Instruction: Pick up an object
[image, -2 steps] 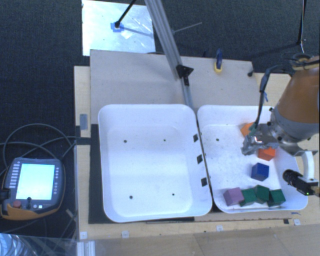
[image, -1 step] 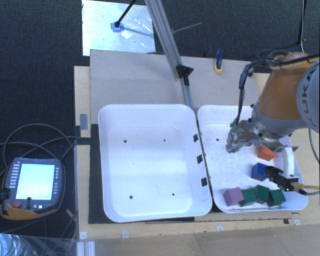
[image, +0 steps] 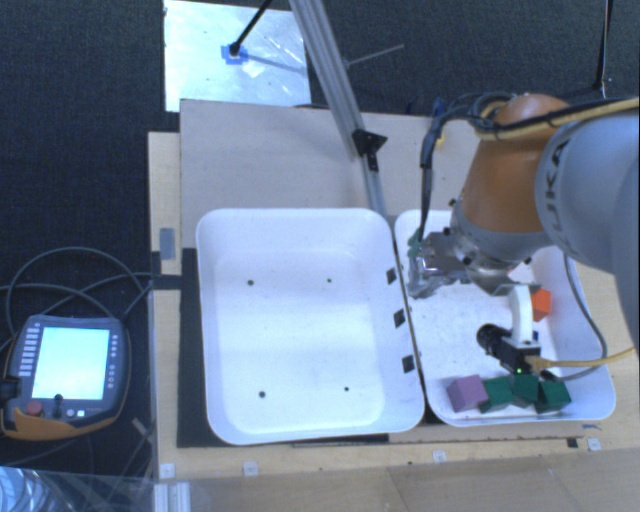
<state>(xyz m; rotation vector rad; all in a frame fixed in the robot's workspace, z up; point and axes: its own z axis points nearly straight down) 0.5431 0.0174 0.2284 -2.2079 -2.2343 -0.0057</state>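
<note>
One arm over right bin (image: 590, 405) | fingers (image: 432, 272): state unclear | purple block (image: 465, 392) well apart, toward near rim

You have two white bins (image: 300, 330), one purple block (image: 465, 392), two green blocks (image: 500, 392), one orange piece (image: 541, 301), and one pendant (image: 65, 375) at lower left.

White bins (image: 300, 420) hold a purple block (image: 465, 392), green blocks (image: 525, 392) and an orange piece (image: 541, 302).
</note>
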